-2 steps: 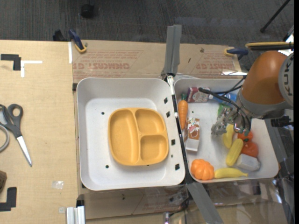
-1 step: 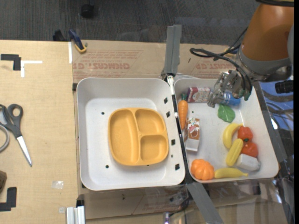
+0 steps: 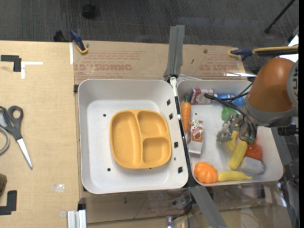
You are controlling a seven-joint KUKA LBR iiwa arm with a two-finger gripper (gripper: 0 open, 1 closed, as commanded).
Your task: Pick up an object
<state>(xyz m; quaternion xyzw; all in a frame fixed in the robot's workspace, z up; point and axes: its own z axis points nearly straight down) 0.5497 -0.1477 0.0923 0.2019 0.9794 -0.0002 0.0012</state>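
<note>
**A robot lab bench, not a kitchen**

We're looking down on a plywood worktop over grey carpet. Two white bins sit on flattened cardboard, clamps grip the edge, scissors lie loose, and a grey-and-orange robot arm reaches in over toy food.

Grey arm, orange band

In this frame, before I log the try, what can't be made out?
- Claw: whether it grips anything; the fingers blur into the toys under it.
- Right bin: its far right side lies under the arm.
- Green toy: partly under the arm, kind unclear.
- Small box: label too small to read.
- Scissors: one handle cut by the left edge.
</note>
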